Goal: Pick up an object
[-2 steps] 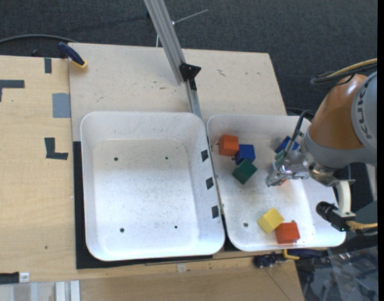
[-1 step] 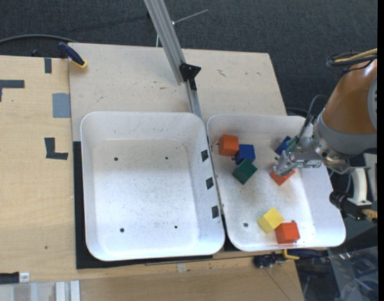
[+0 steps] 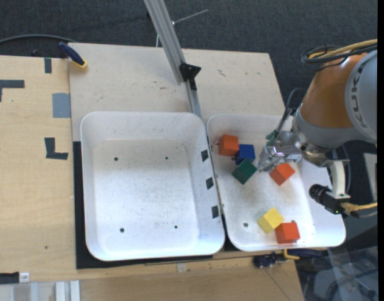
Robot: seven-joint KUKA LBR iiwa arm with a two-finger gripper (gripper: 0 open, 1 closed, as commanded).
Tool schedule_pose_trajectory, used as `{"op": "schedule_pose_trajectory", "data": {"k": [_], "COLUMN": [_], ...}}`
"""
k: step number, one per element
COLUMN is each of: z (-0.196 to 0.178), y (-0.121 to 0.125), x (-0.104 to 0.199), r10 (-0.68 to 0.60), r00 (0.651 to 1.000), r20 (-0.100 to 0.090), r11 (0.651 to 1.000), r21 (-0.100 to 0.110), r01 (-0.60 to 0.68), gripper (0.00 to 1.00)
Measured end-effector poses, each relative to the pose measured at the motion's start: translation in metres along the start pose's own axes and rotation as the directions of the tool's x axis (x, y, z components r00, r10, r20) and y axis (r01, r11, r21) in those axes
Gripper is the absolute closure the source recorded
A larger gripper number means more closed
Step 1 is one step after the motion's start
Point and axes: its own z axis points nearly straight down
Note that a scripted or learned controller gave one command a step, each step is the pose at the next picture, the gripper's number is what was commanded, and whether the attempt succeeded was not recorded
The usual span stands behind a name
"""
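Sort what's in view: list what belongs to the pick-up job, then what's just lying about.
Job:
claw
orange cube
blue cube
green cube
red-orange cube
yellow cube
red cube
right bin

Lying about:
left bin
blue-yellow clamp

There are two white bins, a left bin (image 3: 98,168) and a right bin (image 3: 317,234). There are six blocks in all. Three are orange: one (image 3: 228,145) at the far end, one (image 3: 282,174) in the middle and one (image 3: 287,232) at the near end. One is blue (image 3: 246,152). One is green (image 3: 244,171). One is yellow (image 3: 270,220).
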Motion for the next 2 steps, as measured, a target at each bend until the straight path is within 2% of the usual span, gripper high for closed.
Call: {"op": "schedule_pose_trajectory", "data": {"k": [1,2], "z": [-0.011,-0.019], "y": [0.008,0.026], "x": [0.049,0.098], "r10": [-0.001,-0.001], "r00": [1.0,1.0], "r20": [-0.001,-0.001], "r11": [1.0,1.0], "r21": [0.0,-0.001], "r01": [0.001,0.001], "gripper": [1.0,1.0]}}
